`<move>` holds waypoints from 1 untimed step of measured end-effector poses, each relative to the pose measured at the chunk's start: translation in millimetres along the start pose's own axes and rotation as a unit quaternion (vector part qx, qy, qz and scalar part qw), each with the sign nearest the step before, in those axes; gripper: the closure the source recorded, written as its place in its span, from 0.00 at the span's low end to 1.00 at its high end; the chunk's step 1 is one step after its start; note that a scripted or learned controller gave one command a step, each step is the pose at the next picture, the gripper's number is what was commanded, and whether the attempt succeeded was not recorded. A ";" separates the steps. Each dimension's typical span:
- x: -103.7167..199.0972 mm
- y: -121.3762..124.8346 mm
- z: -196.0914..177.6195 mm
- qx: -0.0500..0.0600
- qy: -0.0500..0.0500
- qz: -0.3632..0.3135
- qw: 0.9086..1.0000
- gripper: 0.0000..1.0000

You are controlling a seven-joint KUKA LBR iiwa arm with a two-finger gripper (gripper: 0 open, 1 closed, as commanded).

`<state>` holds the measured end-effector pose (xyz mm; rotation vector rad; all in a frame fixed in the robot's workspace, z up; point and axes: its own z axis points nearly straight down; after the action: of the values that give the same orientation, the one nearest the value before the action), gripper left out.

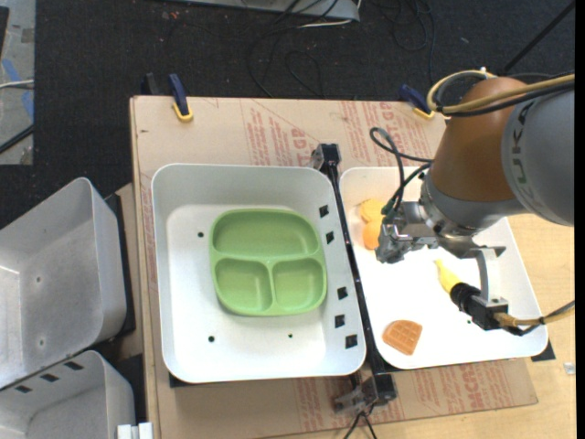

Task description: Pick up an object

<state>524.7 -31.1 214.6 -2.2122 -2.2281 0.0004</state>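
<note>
My gripper [388, 245] hangs low over the left part of the right bin [430, 358], under the orange wrist band. Just left of it lie an orange piece [369, 237] and a yellow piece [369, 210], close against the gripper. A small yellow item [445, 275] rests to the gripper's right. An orange waffle-like piece [402, 337] lies near the bin's front. Nothing can be made out between the fingers.
The left bin [183, 337] holds a green three-compartment plate [269, 262]. A black divider runs between the two bins. Grey tubs [46, 273] stand off the bench to the left. Blue-and-yellow clamps hold the board's far edge.
</note>
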 end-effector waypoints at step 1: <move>51.5 9.4 6.4 -0.001 0.000 0.000 1.000 1.00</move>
<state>533.7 20.5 208.2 -2.2139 -2.2284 -0.0001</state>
